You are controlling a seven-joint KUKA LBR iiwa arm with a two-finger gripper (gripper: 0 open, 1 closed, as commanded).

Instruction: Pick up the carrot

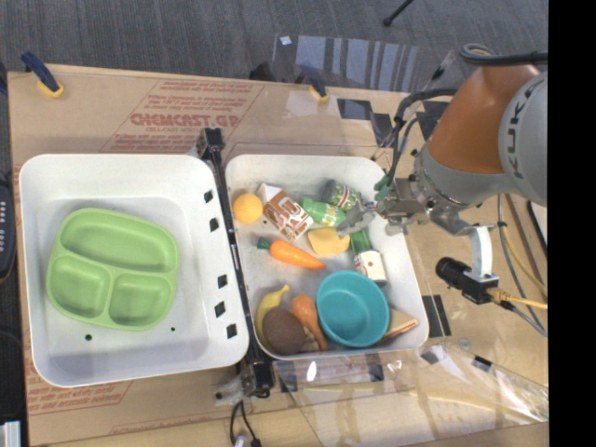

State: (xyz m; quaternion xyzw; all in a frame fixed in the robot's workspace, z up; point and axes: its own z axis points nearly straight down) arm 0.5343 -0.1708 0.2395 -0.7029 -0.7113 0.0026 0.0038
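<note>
The carrot (292, 254), a smooth tapered orange cone with a small green stub at its left end, is lying near the middle of the right bin (244, 277), just beside a pale yellow wedge (328, 241) and a glossy teal bowl (353, 309). The gripper (365, 214) is hovering over the bin's right side above a green bottle (322, 212); whether its slim metal jaws are parted cannot be told. A matte green divided plate (115, 269) is sitting in the left bin (37, 189).

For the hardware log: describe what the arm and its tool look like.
The arm is grey with a broad orange band above the wrist and dark "KUKA" lettering on the grey shell. Thin dark cables loop beside the wrist. The tool is a small metal-grey and black assembly with slim fingers.
</note>
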